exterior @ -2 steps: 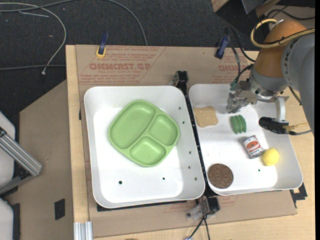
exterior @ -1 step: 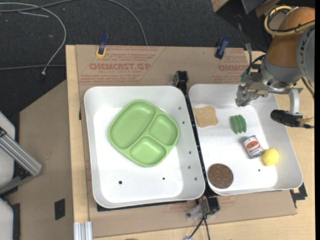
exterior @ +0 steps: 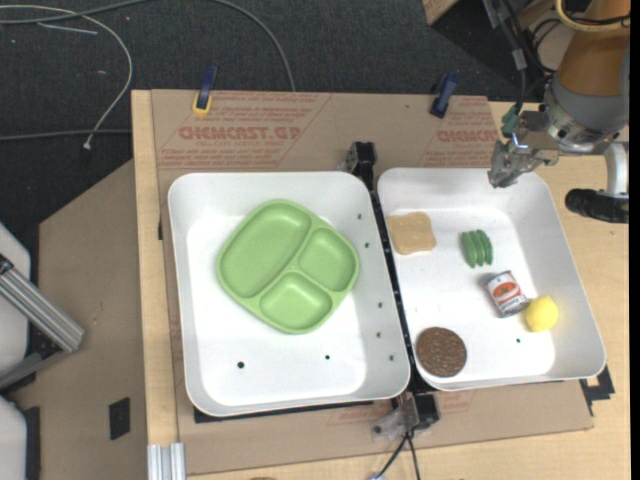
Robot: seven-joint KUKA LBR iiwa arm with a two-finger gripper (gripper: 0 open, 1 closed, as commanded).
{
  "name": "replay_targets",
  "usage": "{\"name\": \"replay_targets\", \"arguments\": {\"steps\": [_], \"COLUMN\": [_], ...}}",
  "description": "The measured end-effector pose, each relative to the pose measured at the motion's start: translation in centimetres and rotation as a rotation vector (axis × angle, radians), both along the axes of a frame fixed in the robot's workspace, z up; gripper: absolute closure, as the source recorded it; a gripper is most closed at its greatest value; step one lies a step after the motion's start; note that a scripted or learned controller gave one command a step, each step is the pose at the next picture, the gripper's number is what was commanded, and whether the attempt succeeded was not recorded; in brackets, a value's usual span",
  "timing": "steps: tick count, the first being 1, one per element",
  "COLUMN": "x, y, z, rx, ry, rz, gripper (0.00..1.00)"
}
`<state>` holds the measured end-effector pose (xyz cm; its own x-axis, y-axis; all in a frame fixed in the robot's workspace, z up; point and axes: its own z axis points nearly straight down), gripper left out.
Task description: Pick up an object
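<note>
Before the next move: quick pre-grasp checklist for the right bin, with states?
1. Targets in the right bin: ok. Toast slice, green pods, small can, lemon and brown patty all lie inside it.
2. Pincer position: ok, near the right bin's far edge, apart from every item.
3. Pincer carrying anything: ok, nothing seen in it.
4. Finger opening: cannot tell.
5. Spacing: not ok for can and lemon, which lie very close together; toast, pods and patty stand apart.
6. Left bin: ok, holds the green divided plate, away from the arm.
</note>
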<state>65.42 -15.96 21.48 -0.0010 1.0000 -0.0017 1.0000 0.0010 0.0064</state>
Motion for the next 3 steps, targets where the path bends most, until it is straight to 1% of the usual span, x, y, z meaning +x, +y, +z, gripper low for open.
{"name": "replay_targets", "arguments": {"steps": [1, 2, 3], "x": [0.1, -1.8, -3.6], "y": [0.0, 4.4, 8.7], "z": [3.7, 4.3, 3.1], "rx": [0.0, 0.003, 0.004], "ry": [0.001, 0.008, 0.01], "rz": [0.0, 0.003, 0.003], "gripper": [1.0, 1.0, 1.0]}}
